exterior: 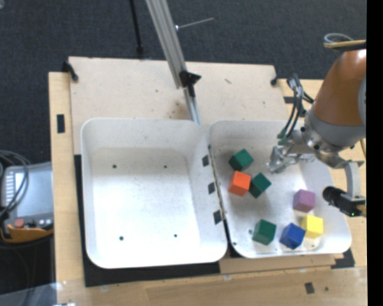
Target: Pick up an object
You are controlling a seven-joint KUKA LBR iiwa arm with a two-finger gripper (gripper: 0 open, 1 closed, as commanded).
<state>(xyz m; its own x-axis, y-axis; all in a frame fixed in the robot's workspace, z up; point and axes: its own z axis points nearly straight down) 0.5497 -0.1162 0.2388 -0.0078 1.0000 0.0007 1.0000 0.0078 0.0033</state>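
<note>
Camera view: gripper (277, 162) hovers in the right bin (242, 132) at frame right, just right of a green cube (242, 159); its opening can't be told.

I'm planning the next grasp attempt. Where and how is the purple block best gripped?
Probably from straight above, closing on two opposite side faces of the purple block. It lies apart from its neighbours, with bare bin floor on all sides; the yellow block lies nearest, towards the camera.

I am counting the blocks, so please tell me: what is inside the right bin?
Inside the right bin: three green blocks, an orange block, a purple, a blue, a yellow. The arm covers the far right corner.
</note>
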